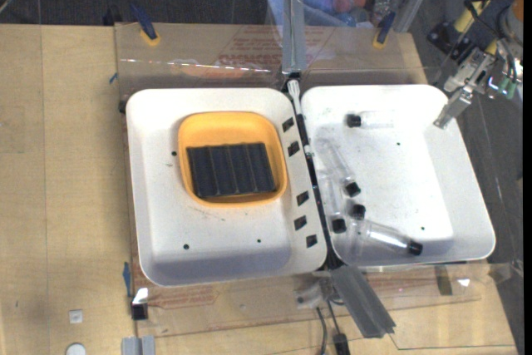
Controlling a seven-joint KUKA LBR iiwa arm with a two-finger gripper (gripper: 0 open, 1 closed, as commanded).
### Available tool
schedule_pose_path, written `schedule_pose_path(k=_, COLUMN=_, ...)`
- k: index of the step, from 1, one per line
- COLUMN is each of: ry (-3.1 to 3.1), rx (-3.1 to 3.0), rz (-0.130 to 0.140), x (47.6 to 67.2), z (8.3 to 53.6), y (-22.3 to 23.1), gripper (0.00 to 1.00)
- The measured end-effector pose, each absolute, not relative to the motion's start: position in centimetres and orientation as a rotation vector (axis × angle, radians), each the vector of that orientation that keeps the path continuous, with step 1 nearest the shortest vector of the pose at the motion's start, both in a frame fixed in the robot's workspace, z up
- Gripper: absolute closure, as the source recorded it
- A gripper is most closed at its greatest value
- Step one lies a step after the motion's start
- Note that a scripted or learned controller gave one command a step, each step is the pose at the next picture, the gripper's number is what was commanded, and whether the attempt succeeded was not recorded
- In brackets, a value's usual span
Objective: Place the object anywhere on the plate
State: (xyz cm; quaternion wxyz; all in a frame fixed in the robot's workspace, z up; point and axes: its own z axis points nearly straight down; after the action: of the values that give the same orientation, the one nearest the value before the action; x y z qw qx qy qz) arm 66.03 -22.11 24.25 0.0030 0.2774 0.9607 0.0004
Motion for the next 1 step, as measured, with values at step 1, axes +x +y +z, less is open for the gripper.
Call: schedule_pose_path(k=1, ry=3.102, rx=0.472, rz=0.002, x=65.65, z=24.46, y=-20.52, gripper=0.0)
